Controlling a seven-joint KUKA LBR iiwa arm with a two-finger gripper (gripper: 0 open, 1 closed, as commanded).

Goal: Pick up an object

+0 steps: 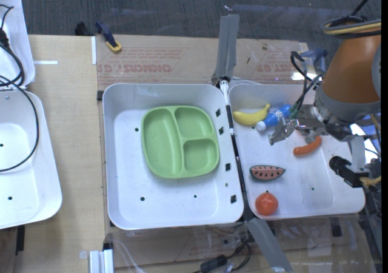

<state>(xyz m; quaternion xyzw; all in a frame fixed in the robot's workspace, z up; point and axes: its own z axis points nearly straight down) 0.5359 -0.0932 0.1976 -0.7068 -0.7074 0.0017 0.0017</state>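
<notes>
1. Two shallow white bins sit side by side in the middle of the frame: the left bin (121,162) is the larger, and the right bin (321,196) lies just beside it, past a grey divider.
2. A green divided plate (180,141) with three compartments lies flat in the left bin, toward its centre.
3. The grey arm (357,71), with its orange band, enters from the right edge of the frame and hangs over the upper right part of the right bin.
4. The gripper (284,130) points toward the upper middle of the right bin, just beside a blue and white object (271,118); whether it is clenched or released cannot be told, and nothing is seen in its grasp.
5. A yellow banana (251,115) lies at the upper left of the right bin, touching the blue and white object on its right.
6. An orange carrot-like piece (307,147) lies right of the gripper, near the arm's wrist.
7. A watermelon slice (267,172) lies in the lower left part of the right bin.
8. A red tomato (266,203) sits below the slice, near the bin's front rim.
</notes>
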